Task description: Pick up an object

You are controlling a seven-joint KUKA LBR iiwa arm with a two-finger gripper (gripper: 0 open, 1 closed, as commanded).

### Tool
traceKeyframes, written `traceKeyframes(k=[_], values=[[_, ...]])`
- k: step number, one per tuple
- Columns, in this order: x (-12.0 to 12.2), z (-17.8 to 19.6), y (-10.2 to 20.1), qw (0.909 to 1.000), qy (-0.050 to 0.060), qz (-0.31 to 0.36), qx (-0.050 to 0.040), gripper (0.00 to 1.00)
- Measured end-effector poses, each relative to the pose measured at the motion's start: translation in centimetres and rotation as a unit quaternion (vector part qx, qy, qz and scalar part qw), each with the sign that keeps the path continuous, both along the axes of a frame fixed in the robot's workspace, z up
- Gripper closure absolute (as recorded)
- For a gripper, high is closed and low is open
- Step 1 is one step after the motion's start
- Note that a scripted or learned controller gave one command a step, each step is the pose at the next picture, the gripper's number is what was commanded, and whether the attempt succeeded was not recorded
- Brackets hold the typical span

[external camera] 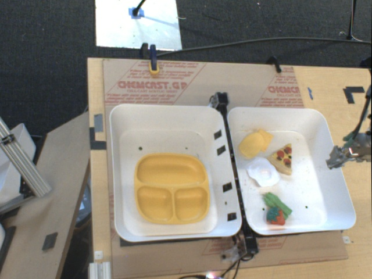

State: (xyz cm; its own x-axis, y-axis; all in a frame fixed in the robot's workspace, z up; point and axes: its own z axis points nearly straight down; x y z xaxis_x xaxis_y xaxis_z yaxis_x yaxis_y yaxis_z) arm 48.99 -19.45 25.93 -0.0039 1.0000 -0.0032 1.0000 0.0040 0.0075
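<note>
Looking down at a slant on a bench, two shallow white bins sit side by side on a clear sheet. Toy food pieces lie loose in the right bin point(334, 173), ready to be picked from. A yellow lumpy piece point(254, 143) sits toward the far side, with a pizza slice point(283, 158) just beside it and a white fried egg point(263, 172) near both. Closer to the camera, apart from that cluster, lies a green piece with red and orange bits point(276, 208).

At the right edge, the gripper point(343, 154) hangs by that bin's outer wall, to the side of the food and holding nothing that can be seen. Whether the claw is apart or together cannot be told, as it is small and partly cut off.

A yellow divided tray point(172, 188) rests in the left bin point(125, 173), likely as a drop-off. The bin wall stands between gripper and food. Cables cross the dark floor beyond.
</note>
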Motion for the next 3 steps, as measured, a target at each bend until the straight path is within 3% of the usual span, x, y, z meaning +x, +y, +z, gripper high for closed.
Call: traceKeyframes(k=[3], values=[[3.0,-1.5,14.8,1.0,0.004,0.003,0.0024,1.0]])
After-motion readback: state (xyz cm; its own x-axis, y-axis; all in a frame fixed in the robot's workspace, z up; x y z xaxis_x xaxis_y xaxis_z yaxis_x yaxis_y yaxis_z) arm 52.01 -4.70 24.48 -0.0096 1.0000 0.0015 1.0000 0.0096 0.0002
